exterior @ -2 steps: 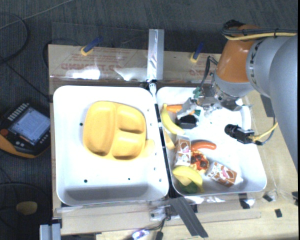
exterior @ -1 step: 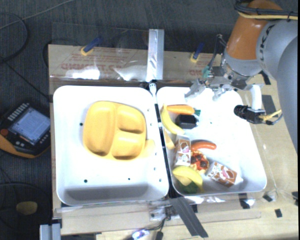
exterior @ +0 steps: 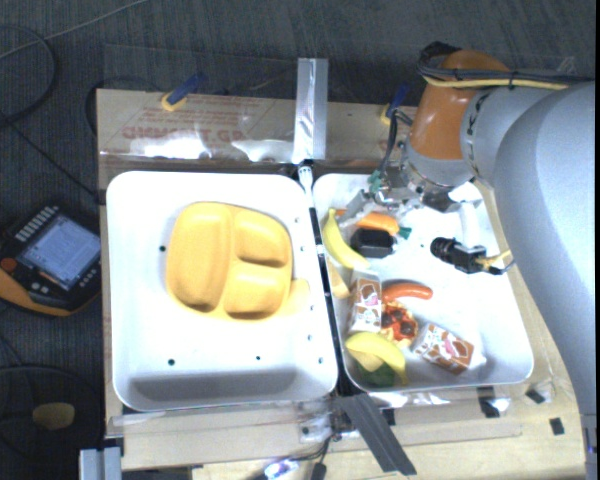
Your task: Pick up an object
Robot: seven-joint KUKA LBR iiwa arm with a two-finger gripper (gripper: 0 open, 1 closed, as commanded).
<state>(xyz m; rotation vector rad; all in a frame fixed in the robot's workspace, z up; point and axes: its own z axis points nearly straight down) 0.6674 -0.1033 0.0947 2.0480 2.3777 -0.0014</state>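
Probably the target is the small black block with an orange top (exterior: 372, 240). It lies in the upper part of the right white bin (exterior: 510, 363), just beside the curved yellow banana (exterior: 336, 243) that runs along the bin's left wall. The gripper (exterior: 388, 196) hangs over the block's far edge, very near it or touching. From this slant I cannot tell how far it is open or whether it has hold of anything.

To grasp well, I judge it should centre on the block rather than on its edge and come down straight. It should close across the narrow sides, clear of the banana, so the fruit is neither pinched nor pushed along. A slow lift would show whether the block truly comes up.

Below the block in the same bin lie a red-orange sausage-shaped toy (exterior: 408, 291), a small printed carton (exterior: 366, 303), a cluster of red pieces (exterior: 400, 321), a yellow-green fruit (exterior: 375, 356) and a brown-and-white printed box (exterior: 446, 348). They lie close together but apart from the block. The left white bin (exterior: 130, 368) holds a yellow plastic tray with three compartments (exterior: 230, 258), lying about in its middle.
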